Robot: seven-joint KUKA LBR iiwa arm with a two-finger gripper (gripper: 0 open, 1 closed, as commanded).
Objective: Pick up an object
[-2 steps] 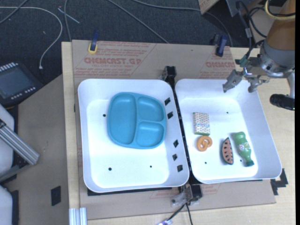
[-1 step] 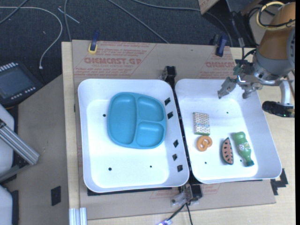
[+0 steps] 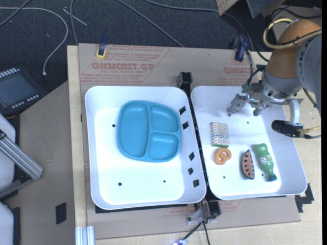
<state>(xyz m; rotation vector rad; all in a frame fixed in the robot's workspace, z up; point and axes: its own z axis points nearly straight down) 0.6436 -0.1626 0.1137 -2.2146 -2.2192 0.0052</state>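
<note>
My pincer: my two-finger metal gripper point(image 3: 245, 106) hung over the far part of the right shallow white bin point(image 3: 289, 180), near its twelve o'clock rim; the fingers stood spread apart, with nothing between them.

Arm: my grey arm with the orange band point(image 3: 286, 50) came in from about two o'clock of the right bin.

Candidate objects: four small things lay in the near half of that bin, all well apart from my fingers.

Nearest thing: the small square packet with a green-and-white speckled pattern point(image 3: 219, 133) lay at roughly seven o'clock from my pincer, and I judged it the closest pick.

Packet's axis: nearly square, its slightly longer side ran twelve to six.

Ring: the small orange-brown ring, shaped like a pretzel or doughnut point(image 3: 222, 155), sat just beyond the packet at its six o'clock, near it but not touching as far as I could tell.

Slice: the dark-skinned, red-faced watermelon-slice toy point(image 3: 248, 164) lay at about six o'clock from my pincer, its long axis twelve to six.

Bottle: the green plastic bottle-shaped toy point(image 3: 265, 162) lay just beside the slice at its three o'clock, parallel to it.

Other bin: the blue three-compartment plastic plate point(image 3: 149, 130) rested in the left white bin point(image 3: 102, 162), far off at nine o'clock.

Turning relation: I judged the move to call for travel toward seven o'clock, then a descent.
</note>
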